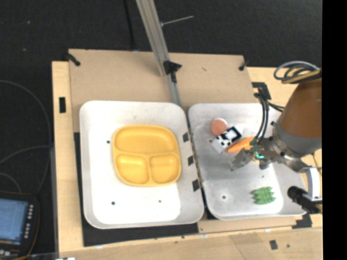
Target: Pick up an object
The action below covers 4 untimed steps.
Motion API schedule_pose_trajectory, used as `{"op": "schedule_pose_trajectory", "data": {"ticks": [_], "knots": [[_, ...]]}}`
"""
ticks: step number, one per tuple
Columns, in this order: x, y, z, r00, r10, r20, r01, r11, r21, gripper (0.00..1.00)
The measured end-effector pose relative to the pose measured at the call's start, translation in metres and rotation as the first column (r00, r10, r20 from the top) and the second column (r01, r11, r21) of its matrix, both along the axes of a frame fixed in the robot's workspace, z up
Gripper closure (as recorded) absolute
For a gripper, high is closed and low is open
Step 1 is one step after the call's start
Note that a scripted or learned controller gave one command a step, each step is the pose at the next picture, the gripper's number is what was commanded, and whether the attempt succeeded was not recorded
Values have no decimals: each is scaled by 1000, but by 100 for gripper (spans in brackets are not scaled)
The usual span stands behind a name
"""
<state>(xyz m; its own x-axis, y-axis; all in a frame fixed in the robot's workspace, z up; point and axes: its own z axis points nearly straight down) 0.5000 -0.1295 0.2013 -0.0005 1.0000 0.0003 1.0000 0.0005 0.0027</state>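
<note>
Bench (62, 145) with two white bins. Left bin (95, 199): yellow divided tray (146, 154), central. Right bin (233, 202): pink ball (218, 126) and checkered block (226, 138) near far edge, green object (263, 195) near front edge. Gripper (241, 161) mid-bin, finger state indiscernible.

— Where does the camera sit?

— Fixed above the bench (152, 80), looking down at a slant; the bench's far edge lies toward the top of the frame, its near edge along the bottom.

— How close?

— Far enough to take in both bins whole — the left bin (97, 161) and the right bin (227, 199) side by side — plus dark floor past the bench's far and left edges. The arm (303, 118) enters from the right.
</note>
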Motion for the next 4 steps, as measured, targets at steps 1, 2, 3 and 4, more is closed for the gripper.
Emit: {"op": "schedule_pose_trajectory", "data": {"ticks": [1,2,3,4], "knots": [[-8,-6,-57,1000,-1,-7,1,1000,-1,0],[-8,-7,-102,1000,-2,-3,2,1000,-1,0],[-6,-8,-89,1000,-6,4,6,1000,-1,100],[-5,-18,-41,1000,-5,4,5,1000,-3,100]]}}
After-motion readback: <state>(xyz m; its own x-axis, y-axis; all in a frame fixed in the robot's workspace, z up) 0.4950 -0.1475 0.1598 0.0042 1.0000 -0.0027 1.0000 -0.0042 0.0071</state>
